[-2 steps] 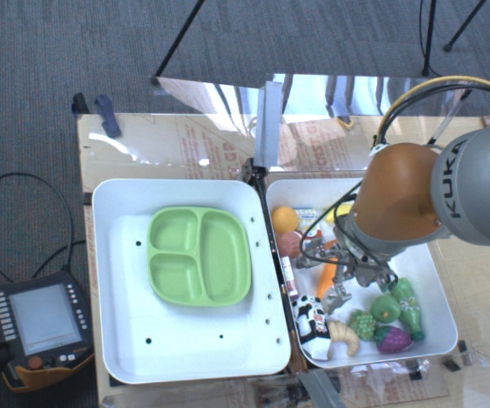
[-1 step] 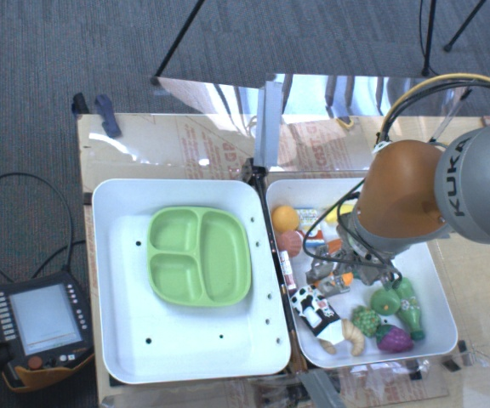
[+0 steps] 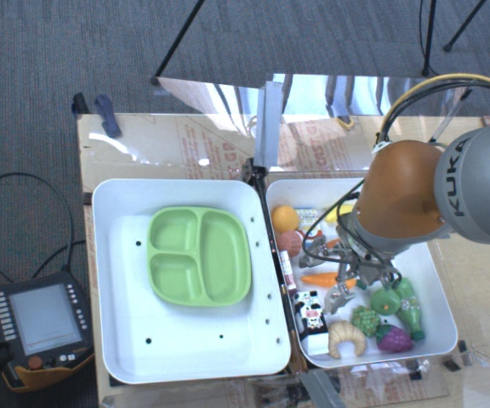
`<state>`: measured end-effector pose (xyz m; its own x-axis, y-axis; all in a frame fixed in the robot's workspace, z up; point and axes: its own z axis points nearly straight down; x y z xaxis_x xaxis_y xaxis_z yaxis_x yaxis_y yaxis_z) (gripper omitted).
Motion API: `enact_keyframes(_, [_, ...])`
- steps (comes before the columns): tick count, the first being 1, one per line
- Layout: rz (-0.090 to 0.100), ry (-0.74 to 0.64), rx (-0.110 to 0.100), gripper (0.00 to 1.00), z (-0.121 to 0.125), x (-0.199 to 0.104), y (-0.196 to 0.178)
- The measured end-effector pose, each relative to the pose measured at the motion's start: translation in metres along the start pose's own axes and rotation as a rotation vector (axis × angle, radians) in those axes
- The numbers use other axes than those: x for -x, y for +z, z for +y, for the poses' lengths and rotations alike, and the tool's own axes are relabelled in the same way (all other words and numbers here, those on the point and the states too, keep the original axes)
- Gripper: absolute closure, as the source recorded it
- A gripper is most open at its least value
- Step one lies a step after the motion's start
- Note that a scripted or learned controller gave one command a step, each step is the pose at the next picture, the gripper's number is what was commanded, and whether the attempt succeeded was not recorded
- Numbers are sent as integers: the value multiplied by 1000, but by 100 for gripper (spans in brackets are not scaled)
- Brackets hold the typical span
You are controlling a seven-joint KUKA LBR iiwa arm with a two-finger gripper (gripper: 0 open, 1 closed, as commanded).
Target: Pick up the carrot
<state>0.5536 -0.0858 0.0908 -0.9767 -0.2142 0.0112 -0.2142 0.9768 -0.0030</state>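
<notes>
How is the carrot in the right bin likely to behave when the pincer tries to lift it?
The carrot looks like smooth moulded toy food, so probably stiff, light and slippery. Its tapered round shape, lying flat, may roll or squirt aside near the pincer.

The grey arm point(image 3: 475, 185) enters from the right edge of the frame at mid-height, and its orange band point(image 3: 402, 189) bulges toward the centre right, hiding much of the wrist. Below the band the wrist points down and slightly left, ending in the gripper point(image 3: 347, 291) in the lower right part of the frame. Black cables loop beside the wrist.
</notes>
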Motion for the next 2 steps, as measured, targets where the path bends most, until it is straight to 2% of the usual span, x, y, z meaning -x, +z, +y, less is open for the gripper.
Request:
enact_keyframes(1, [-5,-24,3,0,7,-24,4])
enact_keyframes(2, [-5,226,8,0,-17,33,7])
